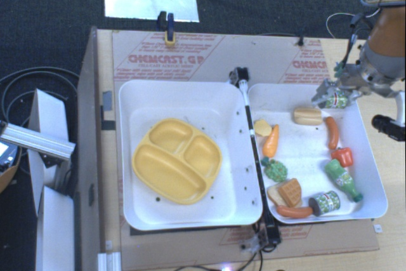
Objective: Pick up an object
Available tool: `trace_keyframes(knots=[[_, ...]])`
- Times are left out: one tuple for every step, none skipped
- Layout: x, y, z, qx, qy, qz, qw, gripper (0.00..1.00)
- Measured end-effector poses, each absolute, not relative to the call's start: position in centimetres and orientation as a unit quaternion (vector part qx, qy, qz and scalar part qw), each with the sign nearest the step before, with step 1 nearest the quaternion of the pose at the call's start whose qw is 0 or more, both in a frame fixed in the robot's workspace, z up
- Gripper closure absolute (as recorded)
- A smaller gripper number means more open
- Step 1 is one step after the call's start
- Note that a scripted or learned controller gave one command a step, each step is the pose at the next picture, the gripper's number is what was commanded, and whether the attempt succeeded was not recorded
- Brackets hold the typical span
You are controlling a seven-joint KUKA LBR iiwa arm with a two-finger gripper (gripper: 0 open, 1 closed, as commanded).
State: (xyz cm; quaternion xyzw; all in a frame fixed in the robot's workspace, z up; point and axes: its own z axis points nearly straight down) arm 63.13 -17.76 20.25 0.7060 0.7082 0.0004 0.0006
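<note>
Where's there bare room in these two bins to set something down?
Left bin: bare floor behind and right of the yellow tray. Right bin: a small patch between carrot, sausage and red pepper. Its front edge is crowded with toy food.

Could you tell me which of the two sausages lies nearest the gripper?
The sausage by the right bin's far right side, below the gripper; the other sausage lies along the near edge.

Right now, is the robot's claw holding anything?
Gripper: shut on a small can, lifted at the back of the right bin.
</note>
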Motion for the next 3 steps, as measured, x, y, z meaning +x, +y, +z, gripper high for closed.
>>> trace_keyframes(knots=[[62.3, -20.7, 8.4, 0.707, 0.708, 0.0000, 0.001, 0.00], [66.2, -20.6, 9.8, 0.705, 0.709, -0.0007, -0.001, 0.00], [66.8, -20.8, 9.0, 0.704, 0.710, -0.0037, -0.006, 0.00]])
